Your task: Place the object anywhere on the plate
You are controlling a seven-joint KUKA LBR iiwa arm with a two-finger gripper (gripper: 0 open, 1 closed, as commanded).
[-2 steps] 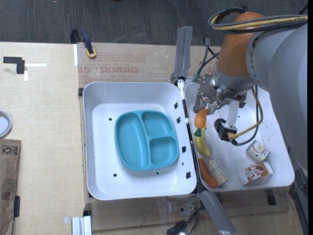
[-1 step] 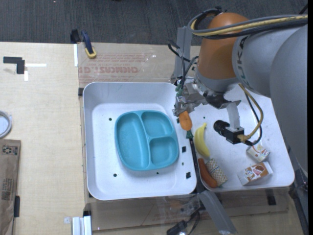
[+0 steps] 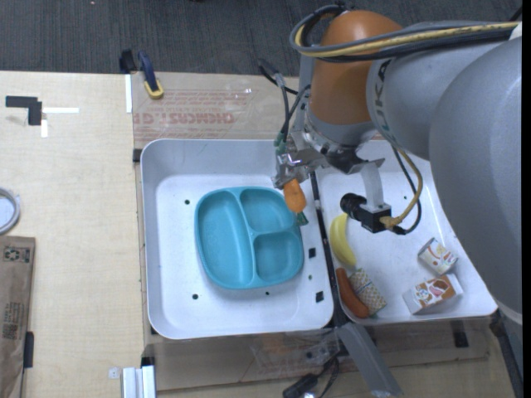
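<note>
Nearest the camera in the right bin (image 3: pixel 473 309), a hotdog (image 3: pixel 351 295) and two small cartons (image 3: pixel 432 293) are seen, with a banana (image 3: pixel 343 239) just behind. In the left bin (image 3: pixel 158 247), a blue three-compartment plate (image 3: pixel 249 237) is laid flat. An orange carrot-like object (image 3: pixel 294 196) is seen gripped between the fingers of the tool (image 3: pixel 292 181), hanging at the plate's far-right rim, near the divider between bins. Further back, a cardboard sheet (image 3: pixel 199 110) is spread on the tabletop (image 3: pixel 66 181).
</note>
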